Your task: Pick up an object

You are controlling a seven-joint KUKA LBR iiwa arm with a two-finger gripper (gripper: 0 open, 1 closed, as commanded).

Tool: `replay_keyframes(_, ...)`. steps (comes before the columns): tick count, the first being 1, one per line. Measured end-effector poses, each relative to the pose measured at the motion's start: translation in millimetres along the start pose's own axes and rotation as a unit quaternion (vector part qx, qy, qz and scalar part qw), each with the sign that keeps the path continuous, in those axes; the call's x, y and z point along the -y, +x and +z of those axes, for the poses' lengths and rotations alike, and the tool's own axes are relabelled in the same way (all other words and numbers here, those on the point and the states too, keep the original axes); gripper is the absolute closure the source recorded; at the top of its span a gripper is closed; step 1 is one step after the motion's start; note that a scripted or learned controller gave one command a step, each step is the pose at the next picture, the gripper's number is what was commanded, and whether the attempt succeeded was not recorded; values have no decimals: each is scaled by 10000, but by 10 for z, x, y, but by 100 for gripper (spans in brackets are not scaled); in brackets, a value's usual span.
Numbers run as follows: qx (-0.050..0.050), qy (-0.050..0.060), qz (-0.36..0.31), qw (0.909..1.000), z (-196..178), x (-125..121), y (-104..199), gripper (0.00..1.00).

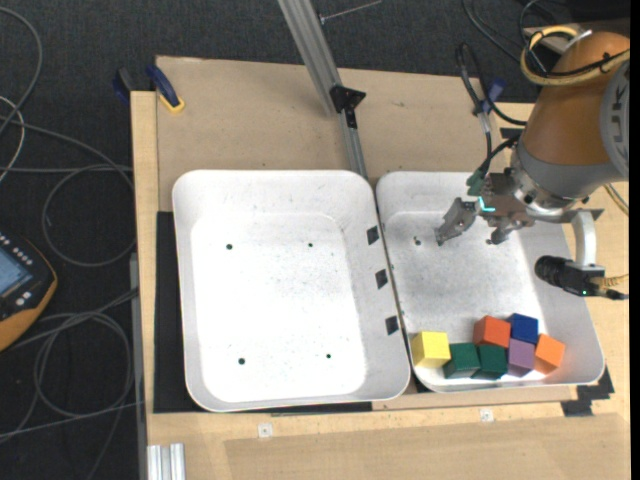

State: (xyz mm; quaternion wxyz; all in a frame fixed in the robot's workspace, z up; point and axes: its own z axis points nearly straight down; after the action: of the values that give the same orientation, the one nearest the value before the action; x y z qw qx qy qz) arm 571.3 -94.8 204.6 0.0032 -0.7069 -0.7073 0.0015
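Claw [475, 222] spread and empty above the right bin's [440, 278] bare upper floor.

Its fingers stand apart with nothing between them; the blocks sit well away, clustered along that bin's near edge. The yellow block [432, 347] stands at the cluster's left end, likely the cleanest target: centre the claw over it, straddle two free faces, descend squarely before closing, avoiding the green block [461, 359] beside it.

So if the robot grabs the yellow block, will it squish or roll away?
Probably neither. The yellow block has flat faces and sharp corners, so it should sit still rather than roll. It looks stiff, keeping its cube shape. It is small, so likely light. A push might slide it on the smooth white bin, or bump it into the green block right beside it.
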Motion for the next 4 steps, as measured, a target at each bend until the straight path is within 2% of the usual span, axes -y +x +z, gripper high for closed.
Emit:
replay_keyframes(1,4,-29,1,10000,-25,-10,-2,0)
replay_keyframes(3,2,5,6,10000,1083,56,-7,0)
replay_keyframes(4,3,-39,1,10000,942,33,-4,100)
